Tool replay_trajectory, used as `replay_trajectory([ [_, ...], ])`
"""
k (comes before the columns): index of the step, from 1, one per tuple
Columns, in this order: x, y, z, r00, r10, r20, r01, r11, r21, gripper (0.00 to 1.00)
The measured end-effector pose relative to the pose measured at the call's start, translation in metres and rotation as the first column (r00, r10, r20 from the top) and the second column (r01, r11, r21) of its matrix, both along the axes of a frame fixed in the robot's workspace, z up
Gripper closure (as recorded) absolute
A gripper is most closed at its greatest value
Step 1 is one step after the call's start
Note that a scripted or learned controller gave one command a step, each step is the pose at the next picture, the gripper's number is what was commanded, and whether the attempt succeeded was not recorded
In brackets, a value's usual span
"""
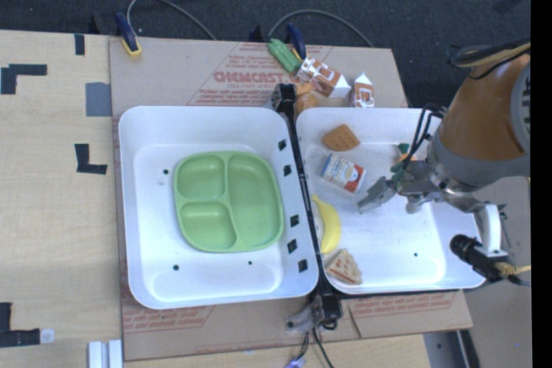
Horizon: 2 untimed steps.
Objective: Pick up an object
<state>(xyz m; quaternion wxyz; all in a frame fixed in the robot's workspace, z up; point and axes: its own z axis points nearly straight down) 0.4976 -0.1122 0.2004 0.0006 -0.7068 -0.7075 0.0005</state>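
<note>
Dark carpet and loose cables lie behind the bench (52,142), where cardboard carries two white bins. From the overhead camera, nothing is lifted yet: the pincer (373,198) hangs low over the right bin (431,271), its fingers apart and empty, just beside the small carton (343,172). That bin also holds a waffle piece (341,138), a banana (328,224) and a sandwich wedge (345,268). The left bin (147,134) holds a green divided plate (228,201).

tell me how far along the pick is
Nothing looks picked yet. The claw hangs low in the right bin, just right of the small carton, with nothing visibly between its fingers. The cracker, banana and sandwich wedge lie in that bin. Grasping and lifting remain.
</note>
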Motion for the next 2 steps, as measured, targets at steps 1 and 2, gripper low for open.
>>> replay_trajectory([
  [1,0.042,-0.014,-0.109,1.0,0.0,0.001,0.0,1.0,0.0,0.0],
  [2,0.12,0.011,-0.114,1.0,0.001,0.006,-0.001,1.0,-0.001,0.0],
])
